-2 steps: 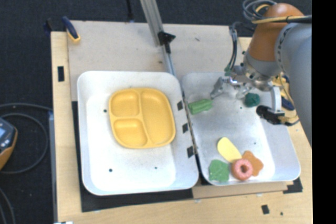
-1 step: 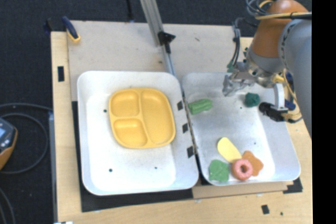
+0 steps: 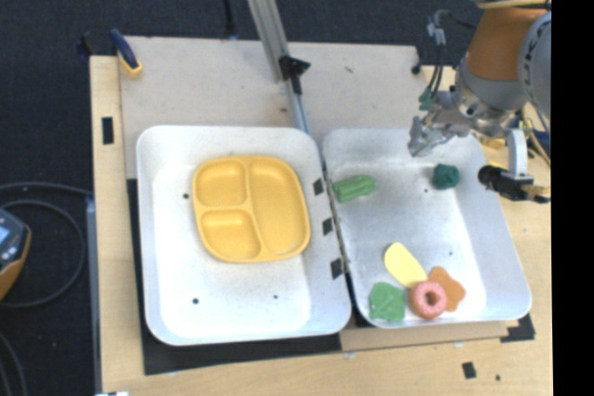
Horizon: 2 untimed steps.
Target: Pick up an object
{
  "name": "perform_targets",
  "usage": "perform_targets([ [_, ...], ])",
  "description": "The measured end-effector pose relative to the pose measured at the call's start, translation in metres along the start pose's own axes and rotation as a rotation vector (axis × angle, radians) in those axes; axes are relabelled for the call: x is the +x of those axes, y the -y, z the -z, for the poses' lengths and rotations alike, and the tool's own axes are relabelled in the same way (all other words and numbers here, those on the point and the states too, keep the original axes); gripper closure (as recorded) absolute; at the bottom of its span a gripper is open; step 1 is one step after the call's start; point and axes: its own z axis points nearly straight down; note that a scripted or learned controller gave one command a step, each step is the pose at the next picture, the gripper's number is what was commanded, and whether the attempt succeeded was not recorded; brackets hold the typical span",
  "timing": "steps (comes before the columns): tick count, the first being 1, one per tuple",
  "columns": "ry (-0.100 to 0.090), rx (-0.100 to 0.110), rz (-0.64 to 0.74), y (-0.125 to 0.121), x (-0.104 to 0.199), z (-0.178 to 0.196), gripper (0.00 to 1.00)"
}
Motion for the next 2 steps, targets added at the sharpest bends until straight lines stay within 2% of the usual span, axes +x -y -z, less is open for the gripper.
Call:
perform_targets([
  [1,0.0,0.001,-0.001,0.009,-0.002,0.055,1.0],
  [2,0.0,0.001,0.004,0.008,-0.004,0.092,1.0],
])
